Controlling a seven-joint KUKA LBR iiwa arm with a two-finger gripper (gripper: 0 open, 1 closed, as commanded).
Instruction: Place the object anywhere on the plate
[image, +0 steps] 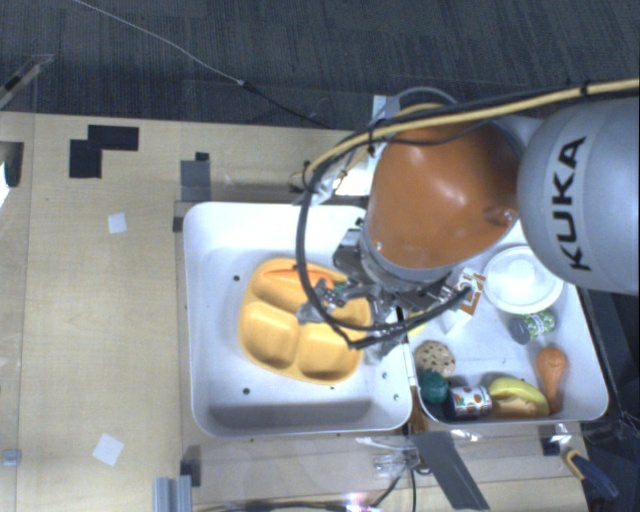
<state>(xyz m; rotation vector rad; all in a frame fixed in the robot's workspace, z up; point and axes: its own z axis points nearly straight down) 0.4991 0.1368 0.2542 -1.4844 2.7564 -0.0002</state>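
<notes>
The arm (450, 200) reaches in from the right and hangs over the seam between two white bins. A yellow sectioned plate (290, 330) lies in the left bin (215, 300). The right bin (590, 385) holds a white bowl (520, 278), cookie (435, 357), can (468, 401), banana (515, 393) and carrot (551, 370).

The grey arm (580, 200) reaches in from the right, its orange band (440, 200) bulging directly above the wrist, which points steeply down with black cables (330, 300) looped around it.
</notes>
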